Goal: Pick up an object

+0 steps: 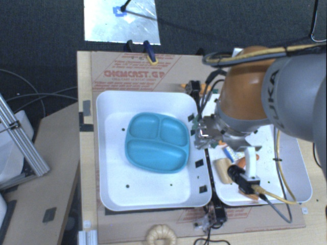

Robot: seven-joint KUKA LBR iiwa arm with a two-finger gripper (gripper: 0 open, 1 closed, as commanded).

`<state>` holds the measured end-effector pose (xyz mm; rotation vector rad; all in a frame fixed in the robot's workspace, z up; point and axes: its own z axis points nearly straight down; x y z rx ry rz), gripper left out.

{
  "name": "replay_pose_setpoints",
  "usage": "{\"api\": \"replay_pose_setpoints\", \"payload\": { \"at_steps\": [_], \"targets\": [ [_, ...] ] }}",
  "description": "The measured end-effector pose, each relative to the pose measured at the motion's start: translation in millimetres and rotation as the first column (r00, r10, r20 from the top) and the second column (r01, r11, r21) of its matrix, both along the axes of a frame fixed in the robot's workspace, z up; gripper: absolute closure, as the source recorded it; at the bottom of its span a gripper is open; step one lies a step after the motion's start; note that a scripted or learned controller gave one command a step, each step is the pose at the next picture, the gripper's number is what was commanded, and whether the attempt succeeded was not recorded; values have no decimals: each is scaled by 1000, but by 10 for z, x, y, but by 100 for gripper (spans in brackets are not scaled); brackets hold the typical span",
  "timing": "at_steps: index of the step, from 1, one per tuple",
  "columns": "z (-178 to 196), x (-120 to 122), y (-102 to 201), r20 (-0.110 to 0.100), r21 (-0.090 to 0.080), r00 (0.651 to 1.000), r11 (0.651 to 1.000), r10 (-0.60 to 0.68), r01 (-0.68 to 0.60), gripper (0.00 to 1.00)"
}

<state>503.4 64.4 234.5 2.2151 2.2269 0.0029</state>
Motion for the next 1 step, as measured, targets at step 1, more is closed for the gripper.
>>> {"api": "replay_pose_setpoints", "payload": {
  "at_steps": [1],
  "targets": [
    [-210,-25,5,-3,-1,1000,1000,-4,4,100]
  ]
}}
